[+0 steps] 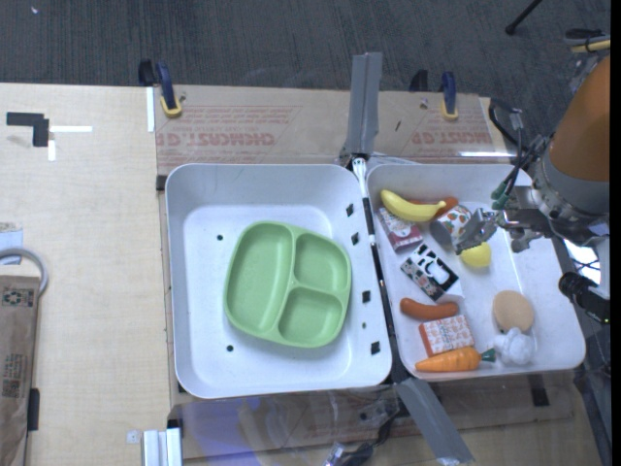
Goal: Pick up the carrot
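From my seat I can see the gripper [478, 229] hanging over the upper part of the right bin [543, 365], but the fingers are a dark, cluttered tangle at this slant and I cannot tell whether they stand apart or together. Nothing is visibly between them. Just below the tip sits a small yellow lemon-like piece [475, 254], and just to the left a red-and-white can [449, 223] lies near it, possibly touching the finger ends. The grey wrist with its orange band [588, 134] comes in from the right edge.

Left of the can a banana [412, 206] lies across the top of the bin, with a small packet [398, 230] under it and a black-and-white patterned box [429, 270] lower down. Below that come a sausage [429, 309] and a red-and-white carton [445, 335].

The carrot [449, 360] lies flat along the near wall of the right bin, orange body pointing left, green top to the right, well apart from the gripper. Just beside its green end is a white crumpled item [514, 346], and above that a tan egg-shaped thing [512, 311].

The left bin [194, 289] holds a green divided plate [288, 284].
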Robot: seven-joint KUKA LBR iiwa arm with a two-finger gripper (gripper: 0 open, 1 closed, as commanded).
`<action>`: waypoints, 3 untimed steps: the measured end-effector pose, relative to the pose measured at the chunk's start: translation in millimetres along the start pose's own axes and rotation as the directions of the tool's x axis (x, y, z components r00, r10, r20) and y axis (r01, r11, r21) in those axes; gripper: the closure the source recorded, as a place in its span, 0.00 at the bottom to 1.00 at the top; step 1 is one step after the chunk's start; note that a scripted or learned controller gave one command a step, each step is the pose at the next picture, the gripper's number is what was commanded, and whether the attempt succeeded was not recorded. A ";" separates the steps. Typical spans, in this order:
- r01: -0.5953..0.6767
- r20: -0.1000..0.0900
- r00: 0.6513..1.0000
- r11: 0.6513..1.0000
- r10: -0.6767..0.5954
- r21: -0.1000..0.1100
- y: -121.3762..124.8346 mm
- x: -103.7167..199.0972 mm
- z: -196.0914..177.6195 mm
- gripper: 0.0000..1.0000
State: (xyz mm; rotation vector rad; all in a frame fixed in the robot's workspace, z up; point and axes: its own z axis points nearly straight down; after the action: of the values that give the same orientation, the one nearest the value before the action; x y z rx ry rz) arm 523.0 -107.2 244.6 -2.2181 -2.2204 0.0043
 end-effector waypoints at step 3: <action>0.266 0.002 0.964 0.964 -0.266 -0.002 108.4 -6.6 64.0 0.00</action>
State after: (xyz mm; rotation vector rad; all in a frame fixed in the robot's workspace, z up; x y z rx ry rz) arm 631.1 -113.7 180.2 -1.9016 -2.5000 0.0023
